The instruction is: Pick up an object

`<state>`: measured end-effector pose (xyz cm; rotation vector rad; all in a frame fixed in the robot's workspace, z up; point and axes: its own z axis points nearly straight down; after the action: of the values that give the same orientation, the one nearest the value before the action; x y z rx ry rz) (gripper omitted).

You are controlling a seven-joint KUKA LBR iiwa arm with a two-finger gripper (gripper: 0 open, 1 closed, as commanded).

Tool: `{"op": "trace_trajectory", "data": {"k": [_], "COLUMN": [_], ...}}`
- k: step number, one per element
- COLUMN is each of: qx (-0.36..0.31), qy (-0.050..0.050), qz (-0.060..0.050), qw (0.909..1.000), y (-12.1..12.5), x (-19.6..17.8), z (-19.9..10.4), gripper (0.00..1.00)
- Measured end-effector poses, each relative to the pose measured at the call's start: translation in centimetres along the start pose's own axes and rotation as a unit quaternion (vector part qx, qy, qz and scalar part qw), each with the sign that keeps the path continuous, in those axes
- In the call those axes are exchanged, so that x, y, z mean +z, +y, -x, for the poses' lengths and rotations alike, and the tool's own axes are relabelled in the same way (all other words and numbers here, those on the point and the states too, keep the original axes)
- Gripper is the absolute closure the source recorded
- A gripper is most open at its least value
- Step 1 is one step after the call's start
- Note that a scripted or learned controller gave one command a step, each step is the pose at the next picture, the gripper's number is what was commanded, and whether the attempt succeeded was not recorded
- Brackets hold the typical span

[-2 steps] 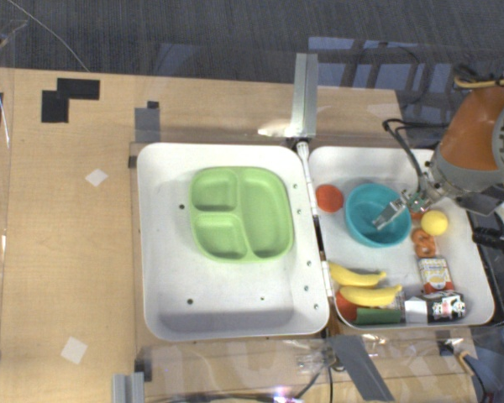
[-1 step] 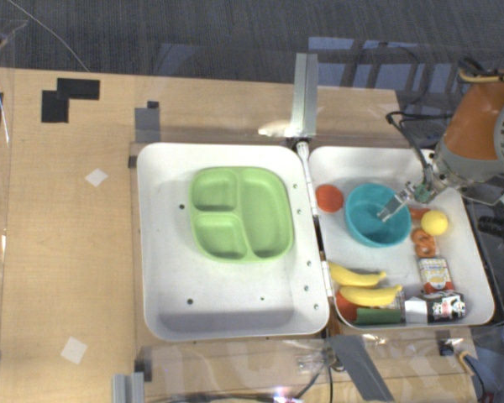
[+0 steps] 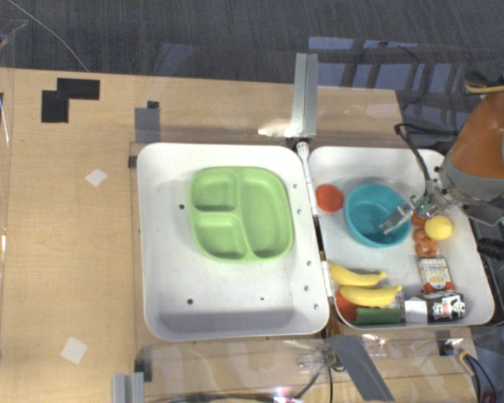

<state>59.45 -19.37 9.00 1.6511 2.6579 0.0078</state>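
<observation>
Bottle (image 3: 437, 308) well below pincer (image 3: 397, 217).

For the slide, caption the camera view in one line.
End effector reaches into the teal bowl in the right bin amid toy food; green divided plate sits in the left bin.

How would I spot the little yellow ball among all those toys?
Look in the right-hand white bin, at its far right side beside the teal bowl. The yellow ball sits just right of the bowl, above an orange piece; unlike the long yellow bananas nearer the front, it is round.
</observation>
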Motion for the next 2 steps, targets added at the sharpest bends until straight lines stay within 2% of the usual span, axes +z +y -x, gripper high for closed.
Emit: {"op": "trace_trajectory", "data": {"k": [1, 2], "qx": [-0.003, -0.003], "qy": [-0.003, -0.003], "qz": [0.004, 0.003], "qw": [1.0000, 1.0000], "y": [0.38, 0.34], "x": [-1.40, -1.31], "z": [0.09, 0.05], "gripper": [1.00, 0.00]}}
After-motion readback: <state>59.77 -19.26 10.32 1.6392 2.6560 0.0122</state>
